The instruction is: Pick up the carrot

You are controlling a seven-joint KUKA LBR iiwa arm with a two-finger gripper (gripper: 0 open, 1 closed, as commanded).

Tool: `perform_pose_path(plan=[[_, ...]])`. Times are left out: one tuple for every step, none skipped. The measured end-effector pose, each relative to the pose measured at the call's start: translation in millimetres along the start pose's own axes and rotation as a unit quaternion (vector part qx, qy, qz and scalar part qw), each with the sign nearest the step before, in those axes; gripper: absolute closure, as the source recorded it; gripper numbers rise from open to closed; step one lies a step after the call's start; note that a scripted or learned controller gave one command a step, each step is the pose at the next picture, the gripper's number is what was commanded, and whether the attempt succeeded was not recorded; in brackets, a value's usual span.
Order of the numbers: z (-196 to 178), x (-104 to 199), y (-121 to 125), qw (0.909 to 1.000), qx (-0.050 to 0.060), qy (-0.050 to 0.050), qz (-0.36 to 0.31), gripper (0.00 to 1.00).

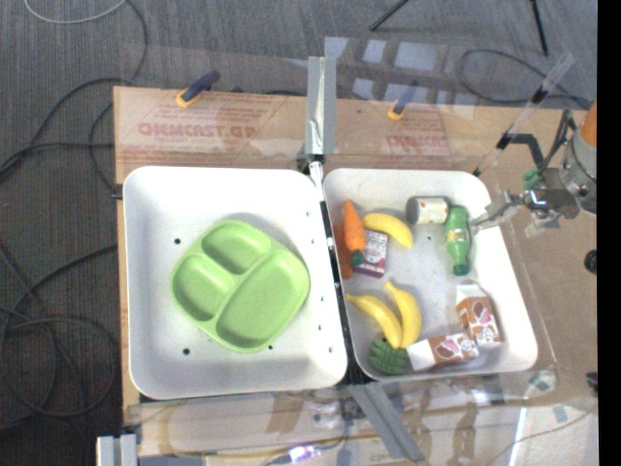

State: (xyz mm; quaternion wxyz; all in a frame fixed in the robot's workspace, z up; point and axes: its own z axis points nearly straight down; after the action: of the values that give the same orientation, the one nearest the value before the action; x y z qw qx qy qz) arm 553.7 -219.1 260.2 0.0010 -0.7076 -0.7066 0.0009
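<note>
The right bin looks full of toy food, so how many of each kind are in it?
Bananas: 3
Carrot: 1
Green bottle: 1
Can: 1
Small cartons or boxes: 3
Dark green leafy item: 1
Total: 10

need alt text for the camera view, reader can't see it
A carrot lies at the left edge of the right white bin, among bananas, a green bottle, a can and small cartons. The gripper sits over that bin's upper right rim, apart from the carrot. The left bin holds a green divided plate.
</note>
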Motion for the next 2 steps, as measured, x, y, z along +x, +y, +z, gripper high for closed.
perform_pose_path(plan=[[-15,18,72,0.9951,-0.001,-0.002,-0.099,0.0],[9,37,87,0.9715,-0.001,-0.001,-0.237,0.0]])
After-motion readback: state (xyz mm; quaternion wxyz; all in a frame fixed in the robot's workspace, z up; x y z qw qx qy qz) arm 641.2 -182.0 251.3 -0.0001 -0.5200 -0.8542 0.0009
